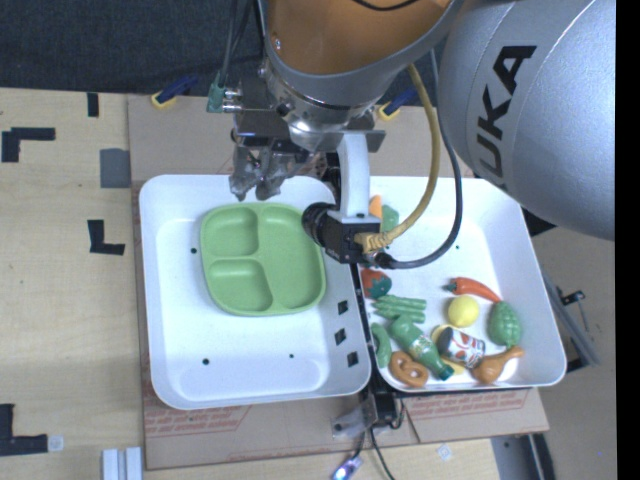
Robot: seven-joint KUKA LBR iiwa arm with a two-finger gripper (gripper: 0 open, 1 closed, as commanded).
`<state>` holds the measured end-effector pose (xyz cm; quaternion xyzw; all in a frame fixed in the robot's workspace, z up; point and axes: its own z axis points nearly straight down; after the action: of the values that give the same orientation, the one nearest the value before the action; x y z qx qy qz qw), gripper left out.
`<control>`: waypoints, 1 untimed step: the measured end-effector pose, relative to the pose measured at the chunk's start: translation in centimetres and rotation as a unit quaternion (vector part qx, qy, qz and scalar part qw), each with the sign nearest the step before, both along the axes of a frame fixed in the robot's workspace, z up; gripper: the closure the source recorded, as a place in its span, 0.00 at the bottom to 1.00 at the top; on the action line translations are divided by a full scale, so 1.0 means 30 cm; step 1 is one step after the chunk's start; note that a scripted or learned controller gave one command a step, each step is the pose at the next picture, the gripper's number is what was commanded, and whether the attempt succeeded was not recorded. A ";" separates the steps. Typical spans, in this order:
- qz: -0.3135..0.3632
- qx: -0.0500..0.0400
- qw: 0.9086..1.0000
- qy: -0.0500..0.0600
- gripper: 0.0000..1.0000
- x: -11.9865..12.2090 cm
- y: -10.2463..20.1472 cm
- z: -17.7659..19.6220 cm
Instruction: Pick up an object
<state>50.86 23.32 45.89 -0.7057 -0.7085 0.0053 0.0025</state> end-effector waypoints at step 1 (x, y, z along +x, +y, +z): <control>-0.008 0.002 1.000 -0.010 1.00 -0.085 -0.459 0.272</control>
<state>48.29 9.55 54.06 -0.7113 -0.7028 -0.0031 -0.0031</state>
